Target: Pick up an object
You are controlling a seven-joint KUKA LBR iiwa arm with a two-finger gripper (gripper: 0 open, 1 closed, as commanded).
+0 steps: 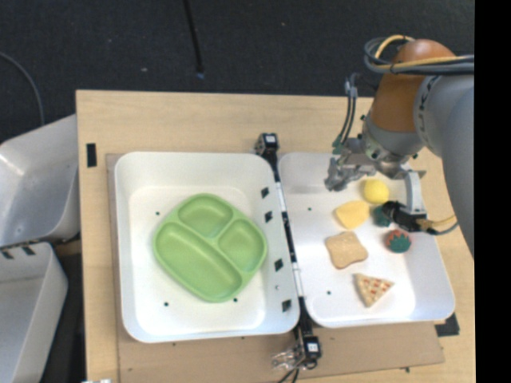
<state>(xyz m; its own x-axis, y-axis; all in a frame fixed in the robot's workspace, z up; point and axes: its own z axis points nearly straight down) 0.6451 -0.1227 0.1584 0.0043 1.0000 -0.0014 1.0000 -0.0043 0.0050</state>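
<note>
Five food items sit loose in the right bin (319, 294), free to grab; the tool (342, 174) hovers upper centre-right beside the yellow ball (375, 191), grip state unclear.

Right bin (315, 294) left half free; food (346, 249) crowds right

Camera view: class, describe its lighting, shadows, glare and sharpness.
Camera view: even overhead light, bright on the white bins and dim on the dark floor beyond the bench; soft short shadows beside the green plate and toast; mild glare on the bin rims; the whole picture slightly soft, the gripper the least distinct.
</note>
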